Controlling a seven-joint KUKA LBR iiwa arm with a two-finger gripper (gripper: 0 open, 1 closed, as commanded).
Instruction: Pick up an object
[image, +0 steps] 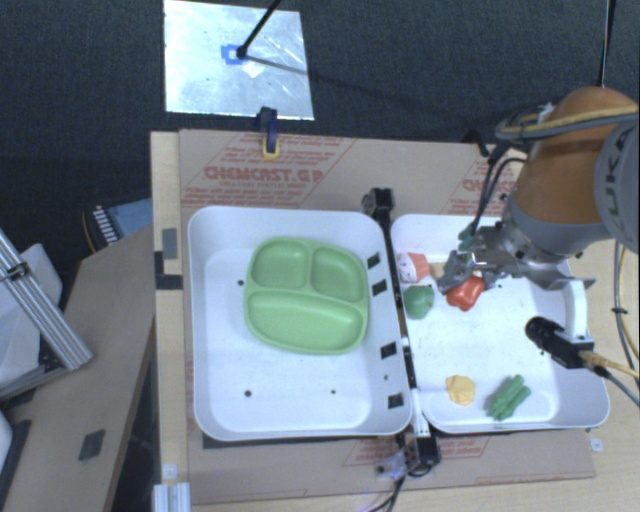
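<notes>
My gripper (460, 274) hangs over the upper left part of the right bin (575, 400), at the end of the grey and orange arm. A red-orange toy piece (467, 293) lies right under its tip; I cannot make out whether they touch. Just left of it sit a green rounded toy (418, 300) and a red and white toy (411, 266) near the divider. A yellow piece (460, 389) and a green bean-like piece (507, 397) lie near the bin's front edge.
The left bin (215, 400) holds a green divided plate (305, 295). A black clamp-like part (550, 338) of the arm reaches over the right bin's right side. Cables run along the right edge.
</notes>
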